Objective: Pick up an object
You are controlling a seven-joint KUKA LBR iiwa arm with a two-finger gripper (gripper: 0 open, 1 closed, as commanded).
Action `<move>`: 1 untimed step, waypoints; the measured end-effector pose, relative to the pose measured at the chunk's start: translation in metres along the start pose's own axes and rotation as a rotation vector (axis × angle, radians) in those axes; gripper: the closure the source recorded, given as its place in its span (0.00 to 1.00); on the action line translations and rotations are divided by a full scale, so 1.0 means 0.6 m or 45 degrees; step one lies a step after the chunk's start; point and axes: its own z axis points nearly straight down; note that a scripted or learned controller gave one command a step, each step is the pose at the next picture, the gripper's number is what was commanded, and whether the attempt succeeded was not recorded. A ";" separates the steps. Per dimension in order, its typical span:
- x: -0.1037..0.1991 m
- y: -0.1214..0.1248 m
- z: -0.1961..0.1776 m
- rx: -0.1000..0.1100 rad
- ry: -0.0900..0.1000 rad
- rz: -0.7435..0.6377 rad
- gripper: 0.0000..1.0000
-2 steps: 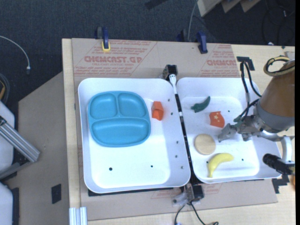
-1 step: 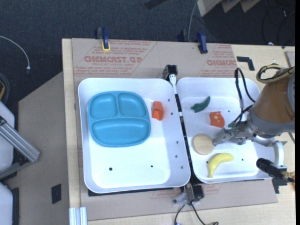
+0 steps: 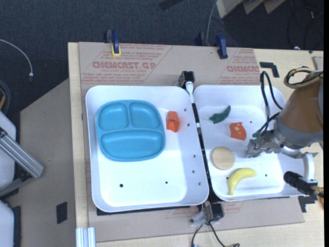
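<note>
Arm (image 3: 303,112): one, entering from the right edge of the camera view, reaching leftward and down at a slant. Upper section: broad orange band (image 3: 303,107), partly cut off by the frame edge. Below the band: grey wrist (image 3: 293,138), rounded, angled toward the lower left. Cables (image 3: 267,94): black, looping up along the arm's left side. Gripper (image 3: 253,148): grey, mounted at the wrist's end, pointing left and downward, held low. Finger detail: small and dark against shadow; spacing not legible.
</note>
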 end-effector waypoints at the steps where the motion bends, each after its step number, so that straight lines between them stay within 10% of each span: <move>1: -0.005 0.002 -0.071 -0.004 -0.002 -0.001 1.00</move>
